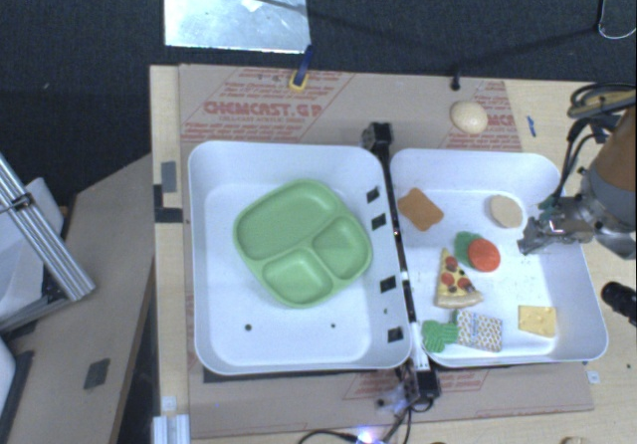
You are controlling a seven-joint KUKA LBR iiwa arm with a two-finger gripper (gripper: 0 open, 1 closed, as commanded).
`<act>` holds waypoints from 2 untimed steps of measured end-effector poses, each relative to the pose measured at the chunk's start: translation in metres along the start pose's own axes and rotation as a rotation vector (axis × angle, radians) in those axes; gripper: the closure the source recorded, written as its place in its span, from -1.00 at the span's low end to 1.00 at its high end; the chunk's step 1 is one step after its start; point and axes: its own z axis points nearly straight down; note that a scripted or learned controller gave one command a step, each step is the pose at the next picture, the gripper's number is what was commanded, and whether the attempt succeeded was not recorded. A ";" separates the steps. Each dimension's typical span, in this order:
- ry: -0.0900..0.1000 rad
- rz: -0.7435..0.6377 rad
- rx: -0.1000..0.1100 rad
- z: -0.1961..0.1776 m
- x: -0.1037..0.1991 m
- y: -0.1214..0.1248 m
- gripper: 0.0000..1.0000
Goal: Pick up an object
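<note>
The end effector (532,236) hovers at the right bin's (572,333) right wall, near the toy tomato (484,255); its grip state is unreadable.

You are looking at red print reading "CHEMCAST GP" on the brown sheet (261,106) lying under the bins. The same print is repeating upside down near its right edge, too partial for you to read.

The arm (609,188) is grey and rounded, with black cables looping beside its upper part. Its gripper (531,239) is dull grey metal, blocky and small.
</note>
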 end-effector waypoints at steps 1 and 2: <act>0.001 0.000 0.001 -0.035 0.000 0.002 1.00; 0.004 -0.004 0.005 -0.026 0.052 -0.003 1.00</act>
